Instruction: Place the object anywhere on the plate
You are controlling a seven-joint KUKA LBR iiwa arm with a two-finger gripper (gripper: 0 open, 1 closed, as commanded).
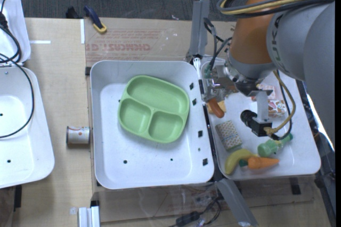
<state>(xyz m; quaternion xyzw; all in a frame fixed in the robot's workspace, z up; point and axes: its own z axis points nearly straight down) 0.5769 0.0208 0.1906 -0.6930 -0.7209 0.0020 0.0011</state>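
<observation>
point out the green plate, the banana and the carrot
green plate (154, 108), camera view, on its centre divider
banana (237, 159), camera view, mid-body
carrot (262, 163), camera view, on its orange body

Single fixed camera, mounted above the bench (58, 76), looks down at a slant. Both white bins fall within frame: left bin (106, 167) central, right bin (303, 162) toward the right. Arm (298, 29) enters from the right, close to the lens.

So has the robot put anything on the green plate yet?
Not yet. The green plate in the left bin has nothing on it. The claw is down in the right bin by an orange toy. The banana, carrot and sponge lie there too.
</observation>
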